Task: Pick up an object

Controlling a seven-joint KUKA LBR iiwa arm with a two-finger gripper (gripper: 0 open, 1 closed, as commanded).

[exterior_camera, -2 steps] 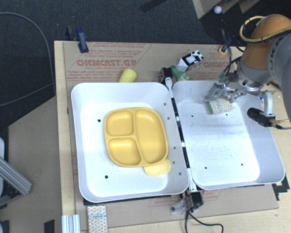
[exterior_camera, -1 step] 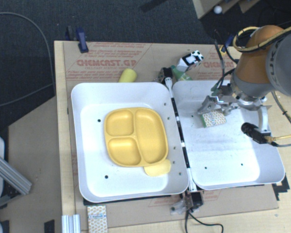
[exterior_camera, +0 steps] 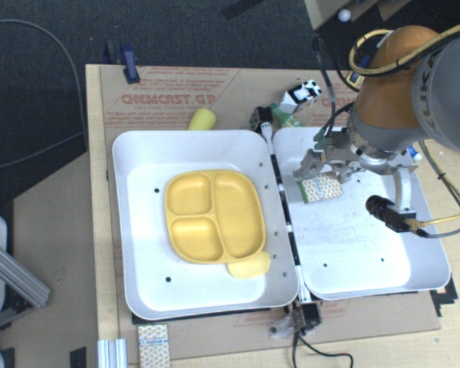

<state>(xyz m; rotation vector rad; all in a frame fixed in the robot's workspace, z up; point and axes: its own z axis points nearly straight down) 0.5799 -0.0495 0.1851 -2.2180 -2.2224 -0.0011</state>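
While my gripper [exterior_camera: 322,171] hovers low over the right bin [exterior_camera: 368,259], a small patterned packet [exterior_camera: 322,188] lies just beneath it; whether I've clamped it, I cannot tell. Lifting remains undone, judging from its flat rest.

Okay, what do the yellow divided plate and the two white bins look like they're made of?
The yellow divided plate looks like moulded plastic with a matte finish: uniform colour, rounded rim, soft edges between its three compartments. The left bin and right bin look like thin formed plastic, smooth and slightly glossy, with rounded corners; painted metal can't be excluded.
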